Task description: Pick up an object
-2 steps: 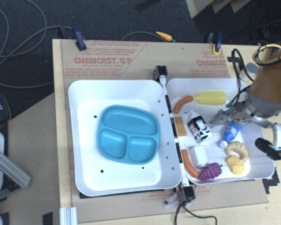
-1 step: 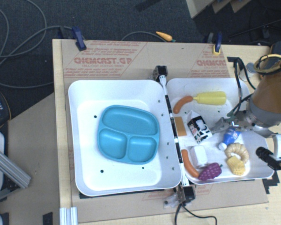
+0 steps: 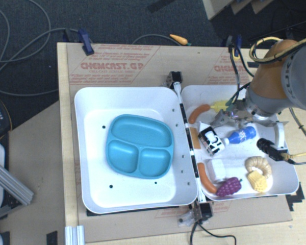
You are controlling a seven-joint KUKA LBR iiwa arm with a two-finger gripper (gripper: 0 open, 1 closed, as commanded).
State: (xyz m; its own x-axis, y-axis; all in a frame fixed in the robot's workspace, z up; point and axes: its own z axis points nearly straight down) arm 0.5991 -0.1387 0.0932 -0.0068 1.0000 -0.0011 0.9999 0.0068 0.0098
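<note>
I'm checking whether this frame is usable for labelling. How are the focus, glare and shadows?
Camera view: mostly sharp, lettering on the bench board readable; soft even light, faint shadows inside the left bin; white bins bright, slightly washed out; arm a little soft.

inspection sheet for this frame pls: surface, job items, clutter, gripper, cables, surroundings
Surface: bench covered with printed cardboard, bearing two white bins, left bin and right bin, side by side.
Job's things: right bin holds a blue bottle, black-and-white toy, purple grapes, yellow corn, beige ring-shaped piece, two orange sausage shapes.
Clutter: blue divided plate in the left bin.
Gripper: gripper low over the right bin's upper part, near the bottle; nothing seen between its fingers.
Cables: loops on the floor; wires at the arm.
Surroundings: dark carpet; blue clamp at the bench edge.
</note>
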